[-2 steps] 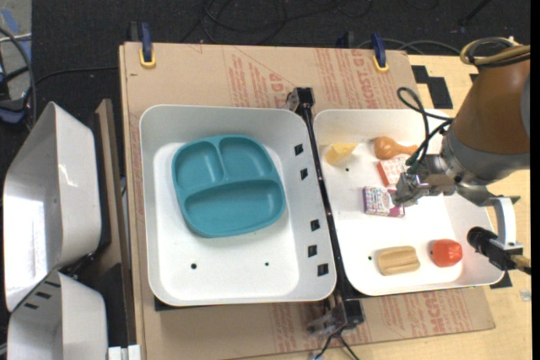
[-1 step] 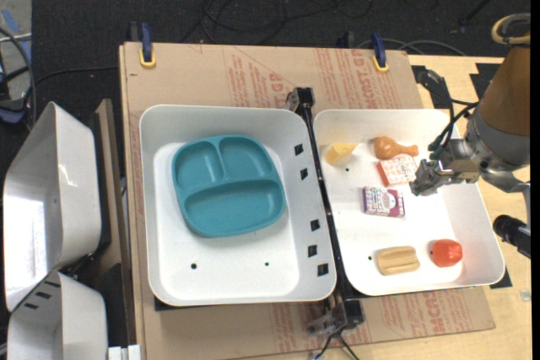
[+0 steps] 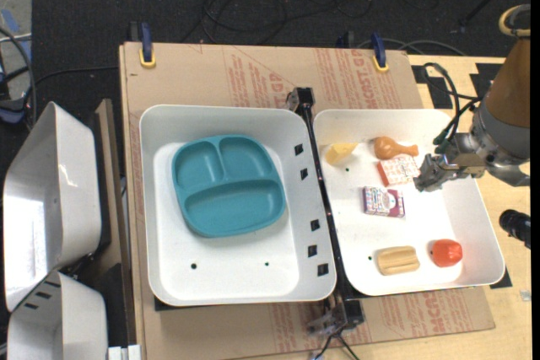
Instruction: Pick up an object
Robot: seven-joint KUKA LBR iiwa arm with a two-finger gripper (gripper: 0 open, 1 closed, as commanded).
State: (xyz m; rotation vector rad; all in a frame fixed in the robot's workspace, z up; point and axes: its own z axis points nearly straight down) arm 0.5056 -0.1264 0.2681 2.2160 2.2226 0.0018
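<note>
Here, gripper [image 3: 428, 179] beside red-white packet [image 3: 398, 171], jaw state unclear, packet [image 3: 383, 202] labels unreadable.

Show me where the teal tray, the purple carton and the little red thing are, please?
teal tray [image 3: 228, 185]: camera view, on the divider between its compartments.
purple carton [image 3: 383, 202]: camera view, middle of its printed face.
red thing [image 3: 446, 252]: camera view, centre of its top.

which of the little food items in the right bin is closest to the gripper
The red and white packet, just left of the gripper. The chicken drumstick, purple carton, cheese wedge, bread roll and tomato lie farther off.
</note>
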